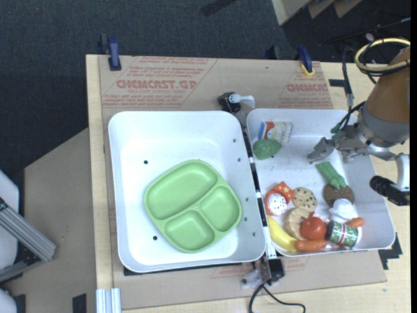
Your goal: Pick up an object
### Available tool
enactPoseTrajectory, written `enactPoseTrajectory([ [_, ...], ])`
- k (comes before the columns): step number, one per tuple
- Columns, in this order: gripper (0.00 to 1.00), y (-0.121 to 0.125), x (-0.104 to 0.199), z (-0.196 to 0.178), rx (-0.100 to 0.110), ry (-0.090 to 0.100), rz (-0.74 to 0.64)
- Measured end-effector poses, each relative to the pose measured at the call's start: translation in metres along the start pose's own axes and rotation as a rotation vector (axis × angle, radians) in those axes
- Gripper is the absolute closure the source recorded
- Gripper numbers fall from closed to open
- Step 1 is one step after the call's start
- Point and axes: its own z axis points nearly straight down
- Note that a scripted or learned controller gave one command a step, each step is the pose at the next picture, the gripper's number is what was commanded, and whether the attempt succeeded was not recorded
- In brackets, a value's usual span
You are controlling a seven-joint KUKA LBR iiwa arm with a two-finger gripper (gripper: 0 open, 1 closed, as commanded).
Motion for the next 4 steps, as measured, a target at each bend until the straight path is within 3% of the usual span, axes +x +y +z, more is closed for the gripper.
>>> enactPoseTrajectory([
  [1,0.0,-0.032,-0.039,0.049,0.016,0.017,0.003],
  [2,1.0,-0.03,-0.039,0.038,0.013,0.01,0.0],
  [3,1.0,0.039,0.037,0.02,0.006,0.007,-0.006],
  [4,1.0,0.013,0.133,-0.083,0.003,0.01,-0.009],
])
